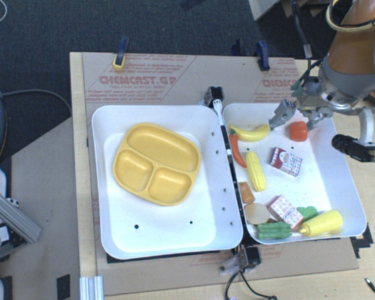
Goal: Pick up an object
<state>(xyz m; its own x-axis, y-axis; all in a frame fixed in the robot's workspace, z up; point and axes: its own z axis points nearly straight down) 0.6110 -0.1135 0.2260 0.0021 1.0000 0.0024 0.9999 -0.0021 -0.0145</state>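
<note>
The right bin [344, 186] holds several toy foods. A yellow banana [251, 132] lies at its far left, a red tomato [297, 130] beside it, a red pepper [237, 150] and a corn cob [255, 170] below. My gripper [298, 114] hangs at the bin's far edge, fingers spread, one finger [280, 114] toward the banana and the other [317, 119] right of the tomato. The tomato sits just below and between them, not gripped. The gripper is open.
The left bin [106, 186] carries a yellow divided plate [156, 164]. Also in the right bin are a red-and-white carton [285, 161], a second small carton [285, 210], a bread slice [257, 214], green vegetables [275, 230] and a yellow squash [322, 222]. Clamps [119, 56] hold the board.
</note>
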